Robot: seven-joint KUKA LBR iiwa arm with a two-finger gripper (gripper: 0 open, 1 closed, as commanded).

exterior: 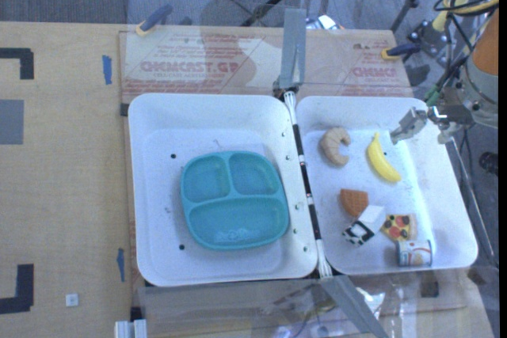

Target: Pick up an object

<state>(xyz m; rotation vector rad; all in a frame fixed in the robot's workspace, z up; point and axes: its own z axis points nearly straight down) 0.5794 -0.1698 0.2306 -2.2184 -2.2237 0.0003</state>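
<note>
Right bin (451, 170) holds six small items: croissant (336, 146) near the left wall, banana (383, 160) just beside it to the right, orange wedge (354, 201) near centre, black-and-white toy (359, 233) touching or nearly touching a white block just above it, pizza slice (398, 226) and small can (414, 252) lying on its side by the front rim. Left bin (150, 131) carries a teal divided plate (234, 199). Gripper (404, 127) hangs over the right bin's back-right part, near the banana's upper end, apart from it; nothing seen between the fingers. Whether fingers are spread or pressed together: cannot tell, the tool is small and blurred. Nearest candidate: banana. Judged: toy food, prob. hollow plastic, light, stiff, smooth, so apt to slip or roll under a poor pinch; not fragile. Best hold approx. mid-length, across the narrow width, jaws square to the curve; the ends taper and would squirt out. Can would roll; pizza slice lies flat, little to grip. Hard to make out: label on can, exact form of black-and-white toy, whether white block is separate or part of it. Cut off: arm beyond the wrist at the frame's right. Fingertip height above the bin floor not readable from this slant.
</note>
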